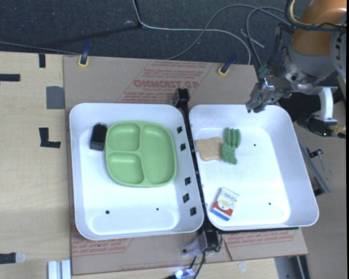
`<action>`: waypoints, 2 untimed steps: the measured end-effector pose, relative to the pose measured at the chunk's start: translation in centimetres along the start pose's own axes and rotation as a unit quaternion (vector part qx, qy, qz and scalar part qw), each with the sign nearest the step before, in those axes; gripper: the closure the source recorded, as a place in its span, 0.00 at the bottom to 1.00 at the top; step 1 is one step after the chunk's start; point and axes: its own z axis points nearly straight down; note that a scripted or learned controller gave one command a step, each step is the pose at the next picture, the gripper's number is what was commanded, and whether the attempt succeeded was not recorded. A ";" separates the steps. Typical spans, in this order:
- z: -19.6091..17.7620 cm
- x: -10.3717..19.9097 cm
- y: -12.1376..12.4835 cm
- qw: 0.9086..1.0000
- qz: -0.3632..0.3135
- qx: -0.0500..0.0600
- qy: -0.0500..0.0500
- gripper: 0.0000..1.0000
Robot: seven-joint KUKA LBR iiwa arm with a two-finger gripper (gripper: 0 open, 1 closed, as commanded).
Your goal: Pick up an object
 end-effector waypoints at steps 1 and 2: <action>0.8 6.0 -0.1 1.000 -0.002 0.001 0.000 1.00; 2.6 11.8 -1.5 1.000 -0.002 0.002 0.000 1.00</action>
